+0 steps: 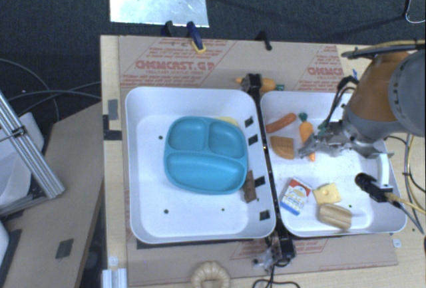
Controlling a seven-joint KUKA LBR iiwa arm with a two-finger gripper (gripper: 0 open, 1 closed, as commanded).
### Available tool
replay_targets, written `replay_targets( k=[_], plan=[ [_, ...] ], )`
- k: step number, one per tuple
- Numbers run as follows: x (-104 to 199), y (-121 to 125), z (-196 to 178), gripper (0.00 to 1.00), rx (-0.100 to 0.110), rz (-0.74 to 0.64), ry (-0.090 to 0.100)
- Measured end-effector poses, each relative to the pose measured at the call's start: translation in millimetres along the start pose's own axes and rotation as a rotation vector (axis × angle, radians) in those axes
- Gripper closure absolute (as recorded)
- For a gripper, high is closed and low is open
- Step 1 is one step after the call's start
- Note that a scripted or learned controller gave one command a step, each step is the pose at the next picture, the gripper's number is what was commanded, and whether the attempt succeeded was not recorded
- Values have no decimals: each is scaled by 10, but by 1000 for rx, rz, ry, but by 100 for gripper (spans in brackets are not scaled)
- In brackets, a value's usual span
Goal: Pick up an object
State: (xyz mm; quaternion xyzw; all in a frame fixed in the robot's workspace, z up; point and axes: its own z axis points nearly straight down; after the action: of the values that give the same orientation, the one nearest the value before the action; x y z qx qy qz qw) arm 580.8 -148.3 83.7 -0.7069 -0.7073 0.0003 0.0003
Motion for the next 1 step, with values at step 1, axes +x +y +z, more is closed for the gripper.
replay_targets(
  k=[1],
  plan=[
    [-4,9,-118,100,-3,0,0]
  ],
)
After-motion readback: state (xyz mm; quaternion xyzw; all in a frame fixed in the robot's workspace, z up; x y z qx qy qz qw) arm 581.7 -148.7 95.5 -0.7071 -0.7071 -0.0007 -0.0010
